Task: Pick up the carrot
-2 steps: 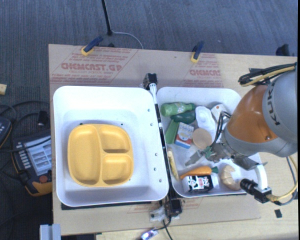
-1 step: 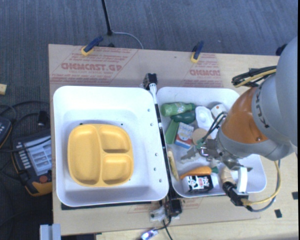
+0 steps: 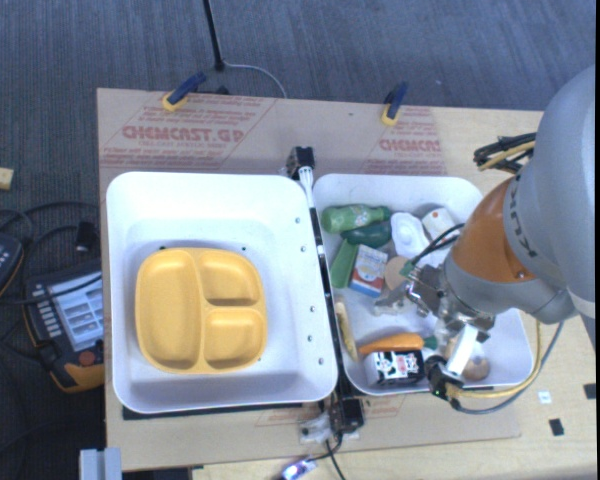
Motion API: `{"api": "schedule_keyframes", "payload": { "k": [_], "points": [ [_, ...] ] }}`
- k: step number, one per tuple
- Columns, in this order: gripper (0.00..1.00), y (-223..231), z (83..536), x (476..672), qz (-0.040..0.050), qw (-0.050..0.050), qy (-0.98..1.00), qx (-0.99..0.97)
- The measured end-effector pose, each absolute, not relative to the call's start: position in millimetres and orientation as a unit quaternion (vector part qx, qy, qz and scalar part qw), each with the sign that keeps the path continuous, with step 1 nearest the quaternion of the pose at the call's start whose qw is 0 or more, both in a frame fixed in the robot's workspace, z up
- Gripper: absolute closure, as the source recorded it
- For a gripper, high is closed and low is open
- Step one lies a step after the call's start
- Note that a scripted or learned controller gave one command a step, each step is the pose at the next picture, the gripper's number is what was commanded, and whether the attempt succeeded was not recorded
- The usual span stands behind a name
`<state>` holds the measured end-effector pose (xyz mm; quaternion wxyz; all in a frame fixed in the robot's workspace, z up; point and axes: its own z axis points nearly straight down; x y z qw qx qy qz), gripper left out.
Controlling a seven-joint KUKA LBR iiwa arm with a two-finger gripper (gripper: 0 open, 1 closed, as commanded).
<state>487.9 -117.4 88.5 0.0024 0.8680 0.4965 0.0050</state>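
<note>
a yellow plate (image 3: 200,306) sits in the left bin (image 3: 125,208). in the right bin (image 3: 460,186) the carrot (image 3: 392,343) lies near the front wall, against a black carton (image 3: 395,367). the gripper (image 3: 405,290) hangs just behind the carrot; released or clenched, i cannot tell.

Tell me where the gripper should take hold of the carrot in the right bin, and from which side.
Probably the middle of the carrot, coming from straight above. It lies flat, long and thin, so a grip across its narrow width suits it. A black-and-white pack lies tight against its near side, leaving little room there.
</note>
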Motion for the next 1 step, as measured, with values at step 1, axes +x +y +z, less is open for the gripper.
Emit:
{"api": "schedule_keyframes", "payload": {
  "k": [1],
  "points": [
    [0.0, -103.2, 88.7, 486.7, 0.0032, 0.008, 0.444, 0.896]
  ]
}}
